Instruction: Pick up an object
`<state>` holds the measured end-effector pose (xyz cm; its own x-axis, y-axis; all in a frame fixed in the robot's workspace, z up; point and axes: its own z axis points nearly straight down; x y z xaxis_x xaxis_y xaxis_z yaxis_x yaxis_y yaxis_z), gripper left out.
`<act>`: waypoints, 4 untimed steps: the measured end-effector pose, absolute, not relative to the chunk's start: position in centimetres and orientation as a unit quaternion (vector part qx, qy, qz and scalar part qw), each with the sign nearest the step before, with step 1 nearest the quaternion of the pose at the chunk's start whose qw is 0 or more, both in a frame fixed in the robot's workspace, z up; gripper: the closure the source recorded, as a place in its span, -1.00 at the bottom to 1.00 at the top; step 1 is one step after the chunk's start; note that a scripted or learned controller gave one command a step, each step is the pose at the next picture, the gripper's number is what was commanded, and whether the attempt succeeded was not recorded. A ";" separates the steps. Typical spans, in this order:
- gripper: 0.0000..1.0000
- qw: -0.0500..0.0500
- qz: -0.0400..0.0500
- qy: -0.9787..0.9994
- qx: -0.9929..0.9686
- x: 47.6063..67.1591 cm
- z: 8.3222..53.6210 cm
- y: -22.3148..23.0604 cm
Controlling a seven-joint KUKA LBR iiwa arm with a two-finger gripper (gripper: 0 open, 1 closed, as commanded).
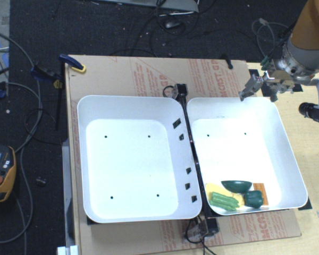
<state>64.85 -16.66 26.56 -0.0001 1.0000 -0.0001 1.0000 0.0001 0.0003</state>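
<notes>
Camera view looks down on a small cluster of objects huddled in the near right corner of the right bin [287, 137]: a dark green bowl-like piece [237, 185], a light green ridged piece like a toy vegetable [224, 201], a teal lump [253, 198], with a pale yellow flat piece [215, 189] and an orange-brown block [260, 187] partly under them. They touch or overlap, so any one of them could serve as the object to lift. The left bin [130, 158] lies beside it.

From where I stand, the pick has not begun. The pincer [253, 86] hangs above the far rim of the right bin, well apart from the cluster, and I cannot tell how it is set. To my eye, the next move calls for a long reach across the bin toward the near corner, then a descent onto one piece without snagging the wall.

Red print runs across the cardboard on the tabletop [212, 73], too skewed to read.
</notes>
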 end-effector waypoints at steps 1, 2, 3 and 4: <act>-1.00 -0.002 -0.001 0.707 0.707 58.2 23.1 -14.2; 1.00 0.000 0.000 0.707 0.707 58.4 24.2 -14.3; 1.00 0.004 0.004 0.708 0.706 60.2 46.6 -10.5; 1.00 -0.005 -0.004 0.707 0.707 59.3 18.1 -9.0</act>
